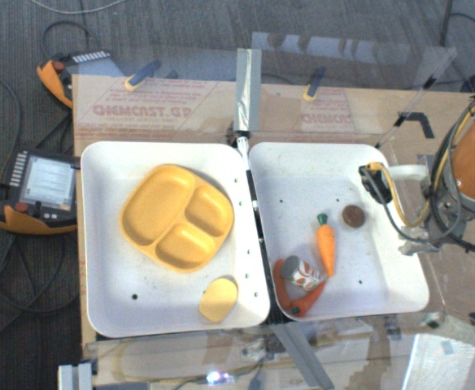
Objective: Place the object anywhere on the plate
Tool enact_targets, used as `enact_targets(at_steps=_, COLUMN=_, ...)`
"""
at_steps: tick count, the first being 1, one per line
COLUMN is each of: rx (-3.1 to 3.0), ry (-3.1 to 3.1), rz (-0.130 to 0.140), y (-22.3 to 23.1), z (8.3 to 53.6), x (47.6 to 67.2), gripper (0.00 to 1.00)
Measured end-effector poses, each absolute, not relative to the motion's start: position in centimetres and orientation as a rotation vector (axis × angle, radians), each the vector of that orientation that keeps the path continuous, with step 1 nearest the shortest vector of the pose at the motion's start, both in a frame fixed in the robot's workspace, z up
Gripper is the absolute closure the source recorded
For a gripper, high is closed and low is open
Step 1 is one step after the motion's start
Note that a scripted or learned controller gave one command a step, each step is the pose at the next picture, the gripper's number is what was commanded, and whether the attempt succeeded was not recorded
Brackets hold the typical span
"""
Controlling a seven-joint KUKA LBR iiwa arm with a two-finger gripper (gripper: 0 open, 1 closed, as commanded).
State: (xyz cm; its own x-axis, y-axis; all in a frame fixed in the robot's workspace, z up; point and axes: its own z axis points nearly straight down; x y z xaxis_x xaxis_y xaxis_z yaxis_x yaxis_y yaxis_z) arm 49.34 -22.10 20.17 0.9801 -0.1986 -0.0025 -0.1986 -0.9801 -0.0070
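Observation:
A yellow divided plate (178, 216) lies in the left bin (99, 299). In the right bin (302, 169) an orange carrot (326, 247) with a green tip lies near the middle, and a small brown disc (353, 215) sits just to its right. At the front of that bin a red curved piece (290, 299) lies with a grey-and-white item (305, 274) on it. My gripper (417, 242) hangs over the right bin's right edge, to the right of the brown disc and apart from every object. Nothing shows in its grasp.
A pale yellow round piece (219, 299) lies at the front of the left bin, below the plate. A handheld pendant (38, 192) and cables sit on the floor to the left. Cardboard (164, 108) lines the bench behind both bins.

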Motion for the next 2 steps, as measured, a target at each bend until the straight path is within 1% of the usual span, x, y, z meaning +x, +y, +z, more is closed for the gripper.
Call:
enact_targets(at_steps=1, rx=-3.116, ry=0.315, rz=0.004, y=-20.5, z=18.4, x=49.7, gripper=1.0)
enact_targets(at_steps=2, rx=-3.116, ry=0.336, rz=0.006, y=-22.1, z=20.7, x=51.5, gripper=1.0)
